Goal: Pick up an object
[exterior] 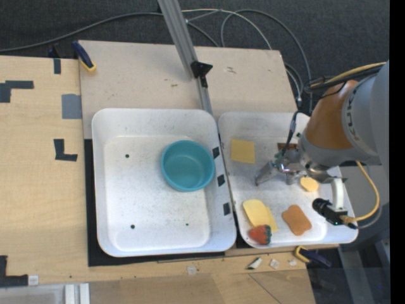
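Two shallow white bins sit side by side on the worktop (pixel 38 170). The left bin (pixel 114 189) holds a teal bowl (pixel 188 164). In the right bin (pixel 253 125), the arm (pixel 345 122) reaches in from the right, its gripper (pixel 278 171) low over the bin floor; whether the jaws are spread or pressed together cannot be told. Around it lie a yellow square (pixel 243 151), a yellow slab (pixel 259 213), a red strawberry-like piece (pixel 259 235), an orange piece (pixel 296 220) and a small yellow piece (pixel 309 184).
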Motion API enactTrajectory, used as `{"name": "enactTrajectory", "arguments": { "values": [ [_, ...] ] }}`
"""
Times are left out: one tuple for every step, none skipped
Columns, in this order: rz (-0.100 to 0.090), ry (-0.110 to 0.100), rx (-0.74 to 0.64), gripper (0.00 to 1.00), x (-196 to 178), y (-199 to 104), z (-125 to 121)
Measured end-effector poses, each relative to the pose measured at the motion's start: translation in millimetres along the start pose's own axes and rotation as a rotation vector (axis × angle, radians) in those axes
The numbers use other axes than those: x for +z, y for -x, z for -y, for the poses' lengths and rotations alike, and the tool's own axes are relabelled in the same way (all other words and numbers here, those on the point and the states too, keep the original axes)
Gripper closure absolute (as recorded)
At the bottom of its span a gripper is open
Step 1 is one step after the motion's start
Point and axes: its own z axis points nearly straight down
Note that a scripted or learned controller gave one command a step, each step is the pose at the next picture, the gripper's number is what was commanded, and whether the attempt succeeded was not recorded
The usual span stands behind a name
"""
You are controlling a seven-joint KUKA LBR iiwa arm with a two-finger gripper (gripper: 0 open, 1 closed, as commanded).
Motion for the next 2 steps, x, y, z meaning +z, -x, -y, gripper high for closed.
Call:
{"name": "enactTrajectory", "arguments": {
  "values": [
    [-0.001, 0.0, -0.001, 1.0, -10.8, -0.7, -0.3],
    [0.0, 0.004, 0.001, 1.0, -71.5, 6.1, 0.0]
  ]
}}
